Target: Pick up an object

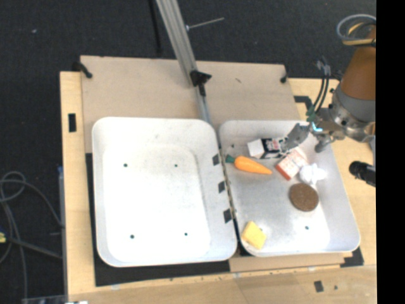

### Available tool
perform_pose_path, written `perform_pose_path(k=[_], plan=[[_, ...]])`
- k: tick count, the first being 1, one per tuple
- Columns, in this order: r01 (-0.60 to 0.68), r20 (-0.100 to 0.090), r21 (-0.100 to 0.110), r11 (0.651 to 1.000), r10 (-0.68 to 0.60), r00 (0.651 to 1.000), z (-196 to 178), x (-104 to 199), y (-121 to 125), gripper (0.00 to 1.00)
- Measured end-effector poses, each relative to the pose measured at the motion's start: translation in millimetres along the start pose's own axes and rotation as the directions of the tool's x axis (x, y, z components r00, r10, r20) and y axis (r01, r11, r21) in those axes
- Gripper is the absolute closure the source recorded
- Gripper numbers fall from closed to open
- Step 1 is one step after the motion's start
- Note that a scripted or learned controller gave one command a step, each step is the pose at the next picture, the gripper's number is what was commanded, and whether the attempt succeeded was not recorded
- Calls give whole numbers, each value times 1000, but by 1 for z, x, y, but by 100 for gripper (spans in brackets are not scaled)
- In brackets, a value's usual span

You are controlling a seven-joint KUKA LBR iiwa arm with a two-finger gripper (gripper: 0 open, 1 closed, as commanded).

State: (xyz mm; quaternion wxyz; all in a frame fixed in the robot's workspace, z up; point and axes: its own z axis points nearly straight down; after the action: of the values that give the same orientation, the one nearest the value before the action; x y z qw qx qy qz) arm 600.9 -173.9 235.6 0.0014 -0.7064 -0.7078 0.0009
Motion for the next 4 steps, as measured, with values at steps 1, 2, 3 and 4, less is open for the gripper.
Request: perform_pose_path(k=[1, 2, 3, 4], plan=[[1, 2, -5, 1000, -1, 1000, -3, 0, 1, 0], [-4, 3, 1, 1000, 4, 1000, 55, -10, -3, 0], [-3, 1, 0, 1000, 3, 1000, 108, -12, -13, 0], [3, -6, -20, 1000, -3, 1000, 125, -7, -5, 0]])
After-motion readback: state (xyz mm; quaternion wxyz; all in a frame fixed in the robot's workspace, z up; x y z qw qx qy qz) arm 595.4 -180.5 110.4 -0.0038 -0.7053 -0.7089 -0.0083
